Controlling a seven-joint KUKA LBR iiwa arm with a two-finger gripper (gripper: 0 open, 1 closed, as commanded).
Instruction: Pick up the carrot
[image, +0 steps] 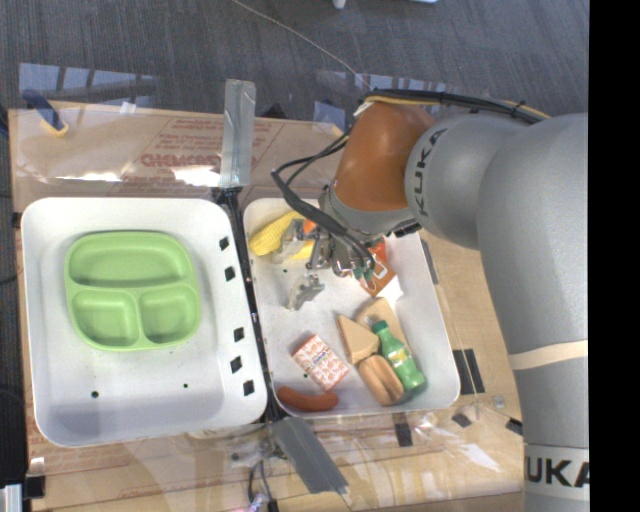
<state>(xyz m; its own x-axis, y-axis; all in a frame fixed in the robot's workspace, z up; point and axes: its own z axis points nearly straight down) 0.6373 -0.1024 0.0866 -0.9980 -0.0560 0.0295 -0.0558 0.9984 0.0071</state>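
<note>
An orange piece that looks like the carrot lies at the back of the right bin, partly hidden under the arm's wrist. My gripper hangs low over the bin's floor, just left of that orange piece and below a yellow corn cob. I see nothing held at its tip. A small orange bit also peeks out next to the corn.
The right bin's front holds a red and white box, a brown sausage, a hot dog bun, a green bottle and a tan wedge. A green divided plate sits in the left bin.
</note>
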